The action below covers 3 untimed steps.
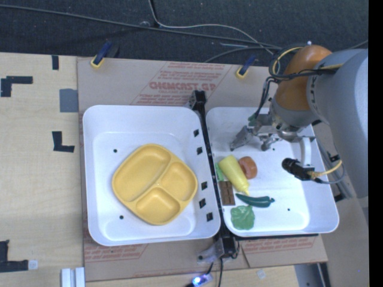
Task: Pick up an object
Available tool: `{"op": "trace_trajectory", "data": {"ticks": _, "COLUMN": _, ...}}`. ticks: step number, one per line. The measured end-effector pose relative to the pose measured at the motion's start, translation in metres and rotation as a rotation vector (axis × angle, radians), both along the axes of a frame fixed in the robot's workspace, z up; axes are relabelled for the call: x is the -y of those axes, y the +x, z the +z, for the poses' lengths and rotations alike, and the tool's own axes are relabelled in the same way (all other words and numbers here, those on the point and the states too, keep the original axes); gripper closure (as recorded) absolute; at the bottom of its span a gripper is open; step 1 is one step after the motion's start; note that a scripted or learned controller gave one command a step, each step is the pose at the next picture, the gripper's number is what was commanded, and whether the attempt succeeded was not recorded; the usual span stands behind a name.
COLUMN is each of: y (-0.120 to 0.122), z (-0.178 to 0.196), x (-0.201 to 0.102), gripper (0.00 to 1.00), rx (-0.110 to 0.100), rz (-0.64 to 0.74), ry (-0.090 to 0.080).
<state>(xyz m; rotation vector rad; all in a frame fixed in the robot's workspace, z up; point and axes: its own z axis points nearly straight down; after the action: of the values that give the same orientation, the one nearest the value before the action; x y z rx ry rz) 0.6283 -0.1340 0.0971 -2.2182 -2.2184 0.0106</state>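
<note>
Two shallow white bins sit side by side on the table (pixel 36 178). The left bin (pixel 99 124) holds a yellow divided plate (pixel 154 183). In the right bin (pixel 320 211), along its left side, lie a yellow bottle-shaped toy (pixel 233 172), an orange-red round piece (pixel 248 167) touching it, a brown block (pixel 227 192), a dark green pepper (pixel 256 201) and a light green leafy piece (pixel 242 217). The gripper (pixel 248 137) hangs over the far part of the right bin, its fingers holding nothing, with the arm (pixel 335 94) reaching in from the right.
</note>
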Motion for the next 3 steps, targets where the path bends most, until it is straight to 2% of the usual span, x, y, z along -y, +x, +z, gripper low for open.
{"op": "trace_trajectory", "data": {"ticks": 1, "y": 0.002, "z": 0.013, "x": -0.001, "gripper": 1.0, "rx": 0.005, "rz": 0.002, "ry": 0.001}}
{"op": "trace_trajectory", "data": {"ticks": 2, "y": 0.004, "z": 0.076, "x": 0.002, "gripper": 1.0, "rx": 0.013, "rz": 0.002, "ry": 0.001}}
{"op": "trace_trajectory", "data": {"ticks": 3, "y": 0.006, "z": 0.125, "x": 0.001, "gripper": 1.0, "rx": 0.012, "rz": 0.002, "ry": 0.001}}
